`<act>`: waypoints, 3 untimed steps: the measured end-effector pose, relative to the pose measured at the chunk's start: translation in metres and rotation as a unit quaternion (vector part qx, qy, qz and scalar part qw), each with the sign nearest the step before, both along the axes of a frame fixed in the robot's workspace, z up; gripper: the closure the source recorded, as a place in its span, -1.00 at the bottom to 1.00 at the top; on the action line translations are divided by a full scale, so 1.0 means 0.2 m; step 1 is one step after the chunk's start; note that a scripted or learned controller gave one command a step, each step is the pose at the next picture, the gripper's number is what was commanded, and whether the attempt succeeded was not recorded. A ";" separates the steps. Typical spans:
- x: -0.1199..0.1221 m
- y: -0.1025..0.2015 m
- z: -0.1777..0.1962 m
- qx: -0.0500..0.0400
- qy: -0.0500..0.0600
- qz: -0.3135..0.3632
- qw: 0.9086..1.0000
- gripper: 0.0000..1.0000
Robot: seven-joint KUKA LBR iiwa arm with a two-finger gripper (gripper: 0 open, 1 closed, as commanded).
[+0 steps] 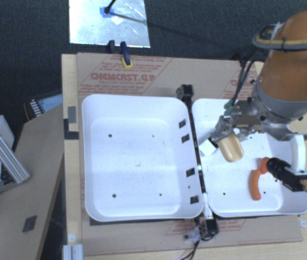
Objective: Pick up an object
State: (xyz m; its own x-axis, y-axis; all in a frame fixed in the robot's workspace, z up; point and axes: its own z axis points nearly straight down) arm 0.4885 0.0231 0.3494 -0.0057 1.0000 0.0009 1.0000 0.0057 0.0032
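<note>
A tan, rounded block (231,148) is in the right bin (218,205), near its upper middle. My gripper (222,134) hangs directly over the block's upper left end and seems to touch it. The wrist hides the spot where they meet. An orange curved piece (255,184) lies on the bin floor to the lower right of the tan block, apart from the gripper.
A small white scrap (206,149) lies by the right bin's left wall. The left bin (137,161) sits beside it across a divider with black clips (190,140). Brown cardboard (126,75) lies under both bins.
</note>
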 end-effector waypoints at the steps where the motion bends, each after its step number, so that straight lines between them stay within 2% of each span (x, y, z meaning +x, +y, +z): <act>1: -0.01 0.04 -0.01 0.000 0.001 -0.001 1.000 1.00; 2: -0.01 0.10 -0.01 0.000 0.001 -0.001 1.000 1.00; 3: -0.01 0.21 0.17 0.000 -0.001 0.001 1.000 1.00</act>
